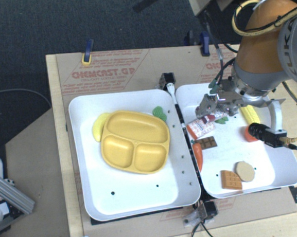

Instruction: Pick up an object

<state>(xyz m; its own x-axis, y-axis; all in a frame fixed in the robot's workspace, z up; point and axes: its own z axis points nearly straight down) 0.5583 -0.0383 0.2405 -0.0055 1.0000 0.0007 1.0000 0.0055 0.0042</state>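
Arm [270, 32] cut by right edge; gripper [214, 103] fingers unclear

Two shallow white bins, the left bin [88, 162] and the right bin [284, 168], look like smooth, slightly glossy plastic and sit on a matt brown cardboard-like sheet [108, 67] with red print that covers the desk. In the left bin a yellow divided tray [135, 141] looks like smooth moulded plastic with a soft sheen. At 6 o'clock in the right bin lie a rough waffle-patterned brown square [231, 179] and a matt beige disc [245, 171], while the arm's orange band [268, 35] at 2 o'clock looks smooth and satin, above a metallic grey end effector [214, 103].
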